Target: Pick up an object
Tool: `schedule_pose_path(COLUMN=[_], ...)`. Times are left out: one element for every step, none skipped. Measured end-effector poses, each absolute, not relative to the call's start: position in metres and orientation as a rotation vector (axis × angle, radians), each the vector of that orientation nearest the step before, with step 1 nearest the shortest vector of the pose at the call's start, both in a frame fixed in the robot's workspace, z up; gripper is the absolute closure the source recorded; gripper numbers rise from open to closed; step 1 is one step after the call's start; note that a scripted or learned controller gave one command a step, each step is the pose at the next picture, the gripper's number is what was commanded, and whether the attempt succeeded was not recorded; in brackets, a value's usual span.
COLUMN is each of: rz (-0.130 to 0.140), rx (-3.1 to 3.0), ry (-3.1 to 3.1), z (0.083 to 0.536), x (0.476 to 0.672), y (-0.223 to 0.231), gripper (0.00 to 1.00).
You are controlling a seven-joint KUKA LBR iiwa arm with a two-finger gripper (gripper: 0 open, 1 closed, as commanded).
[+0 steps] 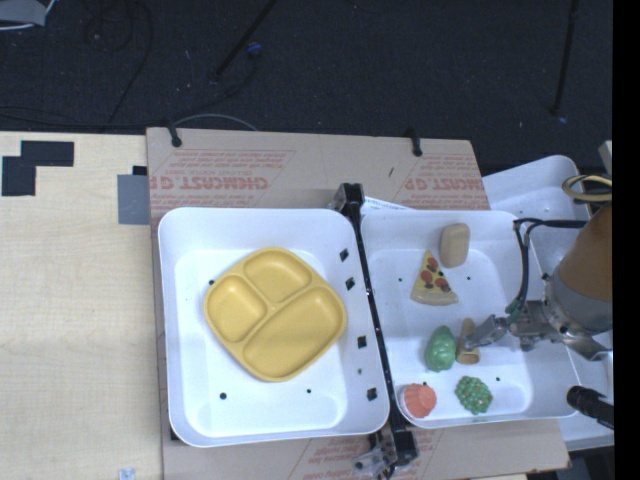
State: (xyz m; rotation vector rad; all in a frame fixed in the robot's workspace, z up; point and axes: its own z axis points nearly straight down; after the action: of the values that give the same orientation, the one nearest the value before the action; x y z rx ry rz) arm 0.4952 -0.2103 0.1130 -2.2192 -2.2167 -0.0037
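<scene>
Two white bins sit side by side on a cardboard sheet. The left bin (190, 268) carries one yellow tray (276, 313) with three compartments, set at a slant near its middle. The right bin (400, 230) carries five small things: a tan block (455, 245) near the far wall, a pizza slice (433, 279) just beside and in front of it, a green lump (440, 349) near the middle, a pink-red round piece (419, 400) at the near left corner, and a green knobbly piece (474, 395) just right of that one.

The arm (588, 278) comes in from the right, over the right bin's right wall. Its gripper (476, 335) lies low in the bin, its fingers pointing left toward the green lump. A small tan-brown bit sits at the fingertips, just right of the green lump, and whether it lies between them cannot be told. The fingers look slightly apart, though the view is too small to tell for sure. The pizza slice and tan block stand apart from the gripper on its far side, and the two pieces at the near wall stand apart on its near side.

The cardboard (300, 173) behind the bins bears red print, upside down, reading roughly "CHEMCAST GP", once behind each bin.
</scene>
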Motion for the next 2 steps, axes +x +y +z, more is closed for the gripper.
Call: schedule_pose_path(rz=[-0.003, -0.002], rx=[-2.223, -2.222], ry=[-2.219, -2.225], z=[0.126, 0.188], x=[0.496, 0.496], y=[-0.212, -0.21], gripper=[1.0, 1.0])
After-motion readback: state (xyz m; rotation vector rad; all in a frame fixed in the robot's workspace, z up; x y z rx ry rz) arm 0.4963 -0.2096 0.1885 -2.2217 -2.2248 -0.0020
